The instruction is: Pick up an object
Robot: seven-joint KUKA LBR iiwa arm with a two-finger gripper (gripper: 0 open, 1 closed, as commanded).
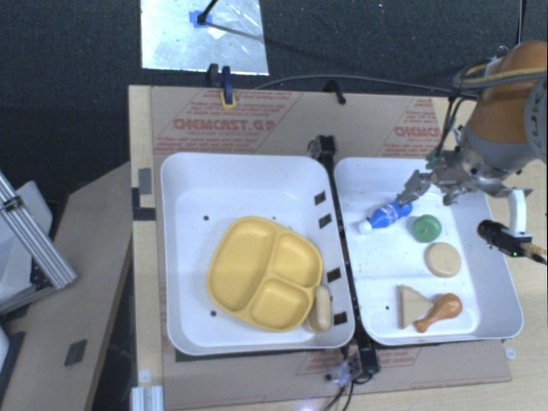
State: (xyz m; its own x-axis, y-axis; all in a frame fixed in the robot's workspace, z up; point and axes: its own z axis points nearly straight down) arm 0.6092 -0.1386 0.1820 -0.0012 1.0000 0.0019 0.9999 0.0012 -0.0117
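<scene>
You have the two white bins side by side on the bench: the left bin [184, 229] and the right bin [497, 315], meeting along a dark seam with clips. Your arm [505, 110], grey with its orange band, reaches in from the right over the upper part of the right bin. The largest loose thing is the yellow divided tray [261, 272], lying flat in the left bin toward its near side. Just beside the tray's right corner, against the bin wall, lies a small beige roll [321, 308]. In the right bin, near the front wall, you see a tan wedge [411, 305] touching a brown drumstick-shaped toy [438, 311]. Above them sits a pale round biscuit [443, 259], and just above that a green disc [425, 227]. The gripper [419, 187] hangs low right at the upper end of a blue bottle with a white cap [385, 216], which lies tilted near the seam; you cannot tell whether it grips the bottle.
</scene>
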